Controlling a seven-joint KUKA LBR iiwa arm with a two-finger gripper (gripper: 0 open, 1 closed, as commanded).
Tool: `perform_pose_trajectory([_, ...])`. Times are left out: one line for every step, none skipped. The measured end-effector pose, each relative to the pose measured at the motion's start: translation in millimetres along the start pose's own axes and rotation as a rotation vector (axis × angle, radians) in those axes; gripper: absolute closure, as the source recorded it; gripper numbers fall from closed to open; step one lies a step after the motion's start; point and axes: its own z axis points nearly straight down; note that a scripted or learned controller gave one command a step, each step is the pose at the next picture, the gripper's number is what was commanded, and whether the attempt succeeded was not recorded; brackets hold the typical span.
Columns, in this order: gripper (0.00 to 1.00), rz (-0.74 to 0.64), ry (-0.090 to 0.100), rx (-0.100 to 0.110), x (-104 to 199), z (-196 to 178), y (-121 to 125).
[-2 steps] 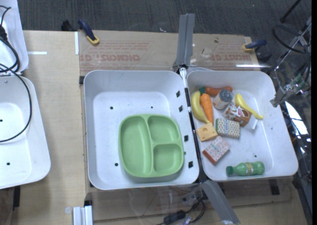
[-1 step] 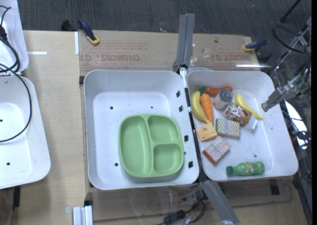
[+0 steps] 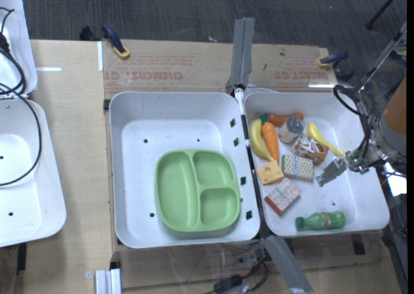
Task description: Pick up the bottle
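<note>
One bottle (image 3: 321, 221) — lying on its side near the front edge of the right bin (image 3: 362, 218), clear of the other toys.

You have the gripper (image 3: 331, 172) hovering above and just right of it, fingers apart and nothing between them. The bottle looks like a small green plastic one with a yellowish label and a pale cap at its right end — probably light, stiff enough not to crush, but smooth and round, so expect it to roll or squirt out under a skewed pinch. Take it across the middle of the body, over the label, with the fingers set square to its long axis; avoid the narrow neck. The red and white box (image 3: 282, 195) sits near its left end, well enough apart.
</note>
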Motion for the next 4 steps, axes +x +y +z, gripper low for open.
perform_pose_trajectory([0.00,0.280,0.001,0.001,10.1,48.0,3.0])
perform_pose_trajectory([0.00,0.281,0.001,0.001,9.9,47.8,2.9])
perform_pose_trajectory([0.00,0.281,0.001,0.001,9.9,47.8,2.9])
perform_pose_trajectory([1.00,0.281,0.003,0.009,10.2,43.0,2.3])
